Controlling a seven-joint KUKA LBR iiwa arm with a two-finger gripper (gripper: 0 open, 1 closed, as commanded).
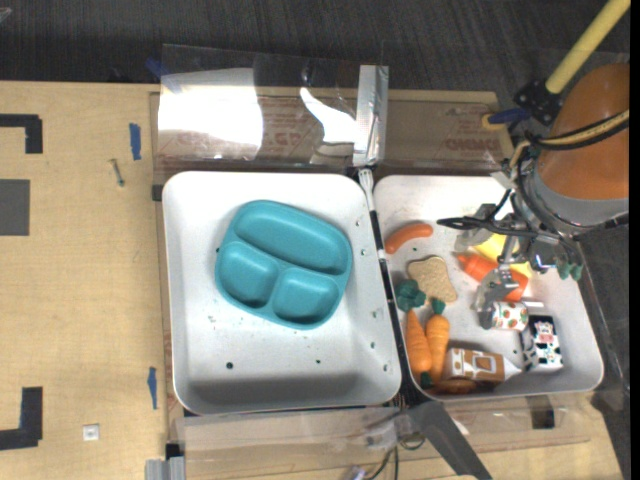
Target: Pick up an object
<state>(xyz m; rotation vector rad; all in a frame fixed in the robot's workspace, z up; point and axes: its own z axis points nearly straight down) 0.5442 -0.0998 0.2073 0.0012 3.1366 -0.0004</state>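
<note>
The gripper (pixel 503 280) hung low over the right bin (pixel 590 368), directly above a heap of small toy foods; whether it was open or closed, and whether anything sat in it, could not be made out among the dark linkages and cables. Nearest beneath it lay an orange piece (pixel 478 264) and a yellow piece (pixel 497 245), touching each other, with a spotted cup-like item (pixel 510 316) just below the gripper and a black-and-white carton (pixel 541 343) beyond that, toward the bin's lower right corner. Left of the gripper were a sausage (pixel 408 235), a slice of bread (pixel 433 277), a dark green piece (pixel 407 294) and two carrots (pixel 427 338) beside a brown box (pixel 472 364).

These appeared to be light, stiff plastic or foam toys, probably smooth and apt to slip or roll; none looked fragile. The carrots and sausage would likely be best pinched across their narrow middles, the cartons across flat opposing faces. Crowding was the likely trouble: pieces under the gripper touched one another, so a closing grip could nudge a neighbour.

The right bin's far wall stood close to the gripper, leaving little room on that side, while bare floor opened up toward the sausage. The left bin (pixel 190 368) held a teal divided tray (pixel 283 263), with a raised rim between the bins.
</note>
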